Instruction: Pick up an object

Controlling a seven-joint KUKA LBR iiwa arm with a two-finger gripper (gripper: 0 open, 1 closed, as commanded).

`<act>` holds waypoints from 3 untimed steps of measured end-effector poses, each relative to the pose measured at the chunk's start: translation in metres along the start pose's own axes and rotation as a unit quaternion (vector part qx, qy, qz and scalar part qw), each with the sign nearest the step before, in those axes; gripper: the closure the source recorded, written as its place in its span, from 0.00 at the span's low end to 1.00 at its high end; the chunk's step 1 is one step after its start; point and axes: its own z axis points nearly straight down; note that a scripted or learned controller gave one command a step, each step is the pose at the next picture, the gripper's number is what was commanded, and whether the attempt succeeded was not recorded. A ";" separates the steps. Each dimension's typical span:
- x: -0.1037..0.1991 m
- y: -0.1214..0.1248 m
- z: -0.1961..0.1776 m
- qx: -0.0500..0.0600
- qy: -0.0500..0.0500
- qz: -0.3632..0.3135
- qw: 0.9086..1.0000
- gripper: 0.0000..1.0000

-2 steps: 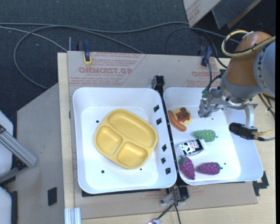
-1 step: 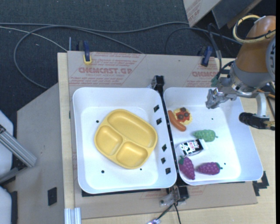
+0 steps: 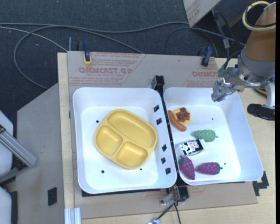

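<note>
Bench (image 3: 109, 199): tan board with red print along its far strip, two shallow white bins side by side on it. Dark carpet beyond the board, cables looping over it. A metal rail (image 3: 15, 146) lies at the near left, off the board.

Near edge: a clamp (image 3: 175, 197) sits at the bins' junction with a cable running out toward the camera. A black divider (image 3: 165, 131) with small black tabs runs between the bins.

Left bin (image 3: 83, 131): holds a yellow three-compartment plate (image 3: 126, 138), roughly centred, lying flat.

Right bin (image 3: 245, 148), near to far:
- two purple grape bunches, dark one (image 3: 187, 168) just beside the divider, lighter one (image 3: 208, 168) to its right, apart but close
- black-and-white carton (image 3: 191, 147) lying on its side, just above the dark grapes
- green lumpy item (image 3: 205, 135), looks like a toy vegetable, just right of the carton
- orange sausage (image 3: 176, 120) touching a small pizza slice (image 3: 183, 115), near the divider

Far side: blue-and-yellow clamp (image 3: 87, 52) on the left corner of the board, blue clamp (image 3: 206, 55) right of centre. Cardboard box (image 3: 199, 8) at the far edge.

Arm comes in at the far right, orange band on top. Tool (image 3: 218, 94) hovers over the far rim of the right bin, well apart from all items. Nothing visible between its fingers; cannot tell whether they are apart or together.
</note>
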 end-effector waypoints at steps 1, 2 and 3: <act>0.053 -0.004 0.014 0.005 0.002 -0.002 1.000 1.00; 0.118 -0.007 0.019 0.005 0.002 -0.003 1.000 1.00; 0.174 -0.003 0.026 0.004 0.002 -0.002 1.000 1.00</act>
